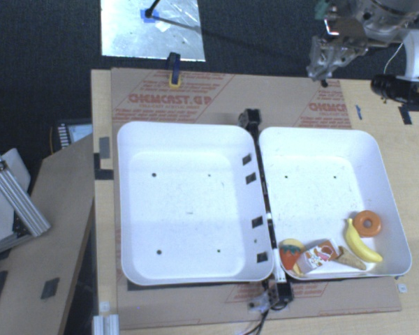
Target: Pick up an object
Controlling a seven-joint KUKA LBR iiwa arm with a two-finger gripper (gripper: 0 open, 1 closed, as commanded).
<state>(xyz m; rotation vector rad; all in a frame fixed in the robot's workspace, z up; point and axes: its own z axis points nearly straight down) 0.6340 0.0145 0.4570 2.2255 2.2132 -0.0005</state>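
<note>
Several small objects lie along the near edge of the right bin: a yellow banana, an orange ring-shaped piece beside it, a red-orange fruit, a red and white packet and a tan cone-like piece. My gripper hangs high above the bench's far edge, beyond the right bin's back wall and well away from the objects. Nothing shows between its fingers.
The left bin sits beside the right one, joined by a black clamp strip. A shiny metal sheet lies on the dark floor at the back. A yellow clamp stands at the bench's far edge.
</note>
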